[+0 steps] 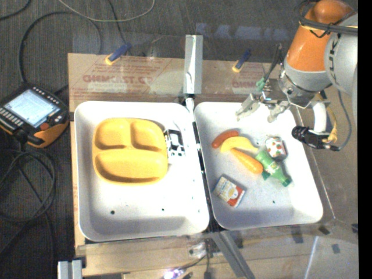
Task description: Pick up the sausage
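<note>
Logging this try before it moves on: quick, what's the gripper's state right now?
Gripper: open, fingers spread, holding nothing. It hangs over the far end of the right bin, apart from the sausage.

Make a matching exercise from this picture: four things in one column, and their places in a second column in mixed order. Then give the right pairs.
Things:
1. yellow tray
2. sausage
3. green bottle
4. small carton

Places:
A. right bin, lowest of the items in the view
B. left bin
C. right bin, right of the banana
D. right bin, just above the banana

Pairs: 1-B, 2-D, 3-C, 4-A
</note>
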Controlling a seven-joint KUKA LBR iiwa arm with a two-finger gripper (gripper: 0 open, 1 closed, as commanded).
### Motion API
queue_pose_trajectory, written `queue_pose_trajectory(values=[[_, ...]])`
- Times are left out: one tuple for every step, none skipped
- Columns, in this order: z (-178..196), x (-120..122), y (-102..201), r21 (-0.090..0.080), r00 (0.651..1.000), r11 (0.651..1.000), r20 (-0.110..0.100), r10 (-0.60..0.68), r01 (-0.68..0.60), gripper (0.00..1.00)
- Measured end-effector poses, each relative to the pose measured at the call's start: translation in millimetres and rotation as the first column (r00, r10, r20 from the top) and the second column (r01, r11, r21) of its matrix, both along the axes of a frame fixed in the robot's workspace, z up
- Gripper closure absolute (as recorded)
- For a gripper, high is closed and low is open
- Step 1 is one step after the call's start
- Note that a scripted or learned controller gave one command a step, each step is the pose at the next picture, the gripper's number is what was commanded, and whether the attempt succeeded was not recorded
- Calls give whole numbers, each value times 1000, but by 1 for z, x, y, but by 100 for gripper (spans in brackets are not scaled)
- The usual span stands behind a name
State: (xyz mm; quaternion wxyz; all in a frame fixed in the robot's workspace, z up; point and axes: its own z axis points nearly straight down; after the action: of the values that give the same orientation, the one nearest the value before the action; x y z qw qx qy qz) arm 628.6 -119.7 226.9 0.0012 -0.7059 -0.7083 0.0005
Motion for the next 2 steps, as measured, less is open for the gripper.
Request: queue_pose_trajectory(values=[[-104, -47, -18, 0, 998, 998, 0, 62, -62, 0], [-96, -46, -17, 2, 998, 998, 0, 63, -63, 100]])
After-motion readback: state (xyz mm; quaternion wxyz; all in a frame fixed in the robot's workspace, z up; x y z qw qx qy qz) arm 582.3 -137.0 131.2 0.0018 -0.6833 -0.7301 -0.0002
